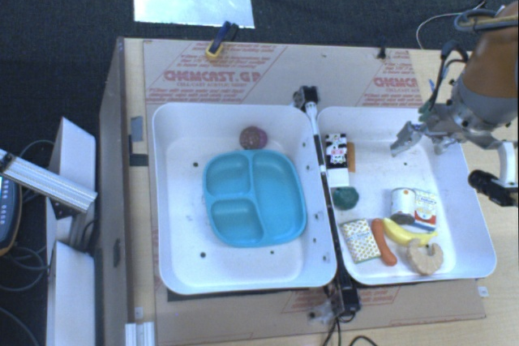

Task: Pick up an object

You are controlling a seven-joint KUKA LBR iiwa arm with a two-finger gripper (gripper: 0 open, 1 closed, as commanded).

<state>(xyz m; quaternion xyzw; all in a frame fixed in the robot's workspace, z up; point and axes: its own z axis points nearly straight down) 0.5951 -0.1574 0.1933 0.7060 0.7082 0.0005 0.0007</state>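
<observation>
My gripper hangs over the back of the right bin, open, with nothing between its fingers. Below it in that bin lie a small can, a red and white packet, a banana, a carrot, a round biscuit and a square cracker. A green lump and a cow-patterned carton lie by the bin's left wall, left of the gripper.
The left bin holds a blue compartment plate and a purplish doughnut behind it. A black rod runs along the divide between the bins. A yellow-tipped tool lies on the board behind.
</observation>
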